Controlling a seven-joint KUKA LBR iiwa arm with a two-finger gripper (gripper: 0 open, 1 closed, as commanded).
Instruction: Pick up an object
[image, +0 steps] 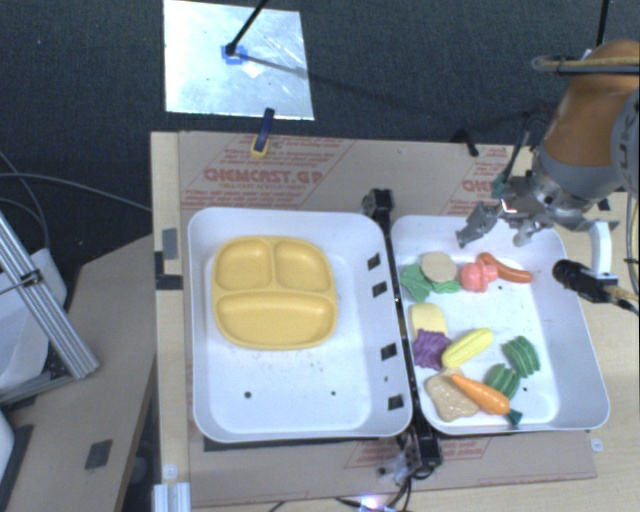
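The right bin (570, 340) holds several toy foods: a tan round cookie (437, 266), green leaves (415, 283), a pink piece (473, 277), an orange-red sausage (503, 268), a yellow cheese block (429, 319), a purple piece (431, 348), a yellow corn cob (467, 348), two green pieces (512, 365), a toast slice (448, 398) and a carrot (482, 395). My gripper (497, 228) hangs open over the bin's far edge, just above and behind the sausage, with nothing between its fingers.
The left bin (230, 400) bears a yellow divided plate (273, 293). A black divider (395, 310) with clips runs between the bins. A shiny sheet (238, 60) lies on the dark floor behind the bench.
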